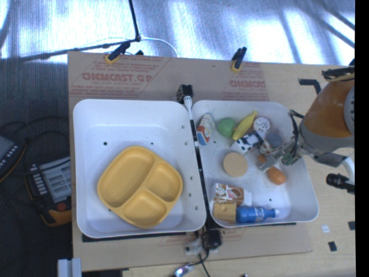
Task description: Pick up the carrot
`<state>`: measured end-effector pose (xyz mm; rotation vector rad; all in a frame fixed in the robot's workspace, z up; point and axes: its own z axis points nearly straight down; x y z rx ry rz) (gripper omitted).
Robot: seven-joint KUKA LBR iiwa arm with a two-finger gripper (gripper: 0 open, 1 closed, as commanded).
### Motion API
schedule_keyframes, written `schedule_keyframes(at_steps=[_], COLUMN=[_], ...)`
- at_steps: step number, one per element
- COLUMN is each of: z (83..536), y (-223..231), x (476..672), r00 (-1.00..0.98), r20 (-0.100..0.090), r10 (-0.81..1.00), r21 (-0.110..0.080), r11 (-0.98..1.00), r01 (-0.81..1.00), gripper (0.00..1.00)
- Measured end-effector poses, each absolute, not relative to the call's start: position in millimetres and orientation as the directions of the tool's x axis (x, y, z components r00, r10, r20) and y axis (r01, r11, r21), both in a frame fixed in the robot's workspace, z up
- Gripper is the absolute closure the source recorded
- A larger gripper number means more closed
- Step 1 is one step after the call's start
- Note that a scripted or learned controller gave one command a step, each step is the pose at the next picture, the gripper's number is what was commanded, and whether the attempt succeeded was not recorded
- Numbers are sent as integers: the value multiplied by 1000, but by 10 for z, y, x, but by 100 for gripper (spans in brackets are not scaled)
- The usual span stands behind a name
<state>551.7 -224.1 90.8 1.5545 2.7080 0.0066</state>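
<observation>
The carrot is a short orange piece lying on the floor of the right bin, near its right wall. My gripper is low in that bin, just above and slightly left of the carrot, at the end of the grey arm with the orange band. A small orange-brown bit sits against the gripper's left side, and I cannot make out what it is. The arm's body shades the gripper.
The right bin also holds a green ball, a yellow banana, a white dotted piece, a tan disc, a blue bottle and small cartons. A yellow divided plate lies in the left bin.
</observation>
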Motion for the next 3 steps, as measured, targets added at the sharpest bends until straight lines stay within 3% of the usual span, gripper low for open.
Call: schedule_keyframes(at_steps=[2,3], z=[915,891], y=[-2244,-2243], x=[4916,5135], r00=[-816,-454], r20=[-24,1], r10=[577,891], r21=[8,1], r11=[817,454], r01=[577,891], gripper=[100,100])
